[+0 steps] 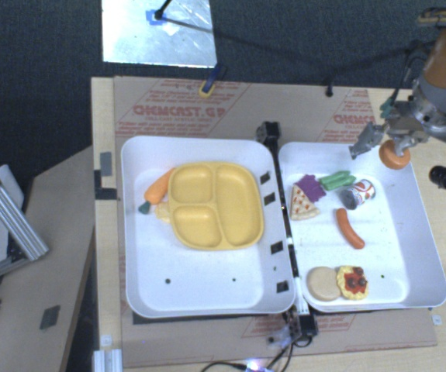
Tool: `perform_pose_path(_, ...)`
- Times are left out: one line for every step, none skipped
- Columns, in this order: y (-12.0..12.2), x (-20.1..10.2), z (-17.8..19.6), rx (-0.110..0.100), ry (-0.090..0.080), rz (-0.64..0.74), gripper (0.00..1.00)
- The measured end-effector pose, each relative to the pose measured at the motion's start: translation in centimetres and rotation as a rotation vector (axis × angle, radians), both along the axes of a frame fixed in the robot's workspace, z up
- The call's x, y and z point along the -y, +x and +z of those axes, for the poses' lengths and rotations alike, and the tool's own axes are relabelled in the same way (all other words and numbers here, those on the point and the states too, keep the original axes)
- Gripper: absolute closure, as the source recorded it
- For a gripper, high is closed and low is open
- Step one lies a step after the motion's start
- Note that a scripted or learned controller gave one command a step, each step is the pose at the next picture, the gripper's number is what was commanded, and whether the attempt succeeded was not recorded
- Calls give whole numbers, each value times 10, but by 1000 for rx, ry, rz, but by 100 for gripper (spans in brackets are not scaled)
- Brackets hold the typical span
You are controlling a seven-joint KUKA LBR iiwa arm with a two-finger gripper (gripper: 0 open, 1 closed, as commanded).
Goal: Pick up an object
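In the right bin (424, 281) lie a pizza slice (303, 204), a purple piece (311, 185), a green pod (337, 180), a small can (358, 193), a red sausage (350, 229), a tan bun (323, 283) and a yellow-red tart (353, 282). A small orange ball (395, 156) sits at the bin's back right corner. My gripper (384, 144) hovers right over that corner, fingers spread, one grey finger (361, 142) reaching left of the ball. The ball lies just below the fingers and I cannot tell if they touch it.
The left bin (141, 277) holds a yellow divided plate (213, 205) with a carrot (158, 186) at its left edge. A black divider (278, 208) runs between the bins. A shiny metal sheet (159, 20) lies behind the bench.
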State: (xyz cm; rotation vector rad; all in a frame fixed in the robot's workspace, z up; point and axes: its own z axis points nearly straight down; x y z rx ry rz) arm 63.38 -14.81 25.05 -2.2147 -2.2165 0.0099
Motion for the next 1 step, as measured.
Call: perform_pose_path(2,0,8,12,-2,2,0)
